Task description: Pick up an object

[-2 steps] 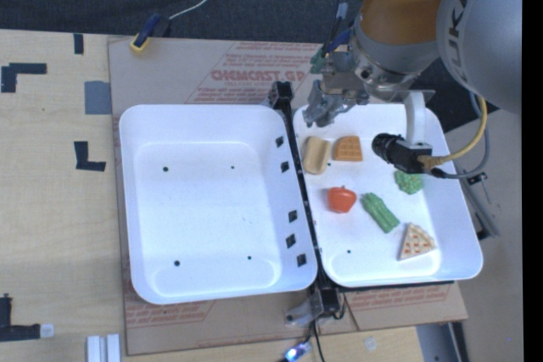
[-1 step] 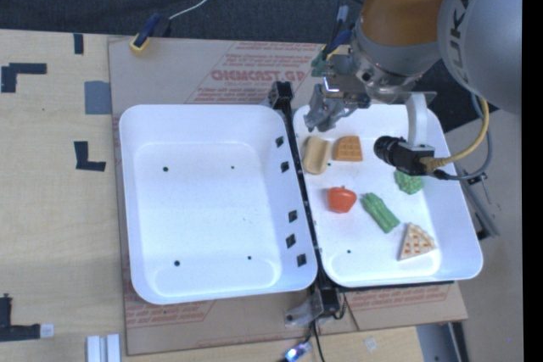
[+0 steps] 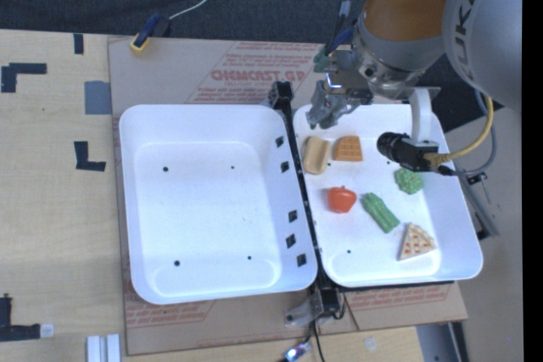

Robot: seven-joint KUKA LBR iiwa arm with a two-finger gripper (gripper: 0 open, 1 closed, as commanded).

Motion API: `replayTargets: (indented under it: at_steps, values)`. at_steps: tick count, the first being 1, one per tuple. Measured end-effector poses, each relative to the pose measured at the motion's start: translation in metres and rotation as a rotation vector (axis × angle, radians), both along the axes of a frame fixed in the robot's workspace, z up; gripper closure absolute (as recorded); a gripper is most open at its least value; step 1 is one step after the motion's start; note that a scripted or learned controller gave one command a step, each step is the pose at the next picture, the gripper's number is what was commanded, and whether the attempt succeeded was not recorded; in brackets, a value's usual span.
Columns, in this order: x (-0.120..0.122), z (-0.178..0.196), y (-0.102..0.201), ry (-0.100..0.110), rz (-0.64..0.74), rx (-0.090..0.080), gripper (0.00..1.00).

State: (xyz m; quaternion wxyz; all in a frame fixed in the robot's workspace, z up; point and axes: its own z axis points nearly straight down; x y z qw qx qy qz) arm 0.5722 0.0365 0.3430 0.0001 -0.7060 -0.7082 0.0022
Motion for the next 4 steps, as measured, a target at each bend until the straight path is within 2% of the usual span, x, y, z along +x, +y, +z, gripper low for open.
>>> replayTargets:
  at_steps: [1,2,4]
  values:
    - [0.0,0.009,0.0,0.001,0.001,-0.001,1.0]
    - [-0.004,0.034,0.114,-0.005,0.008,0.005,1.0]
    - [-0.004,0.052,0.109,0.001,0.003,0.0,1.0]
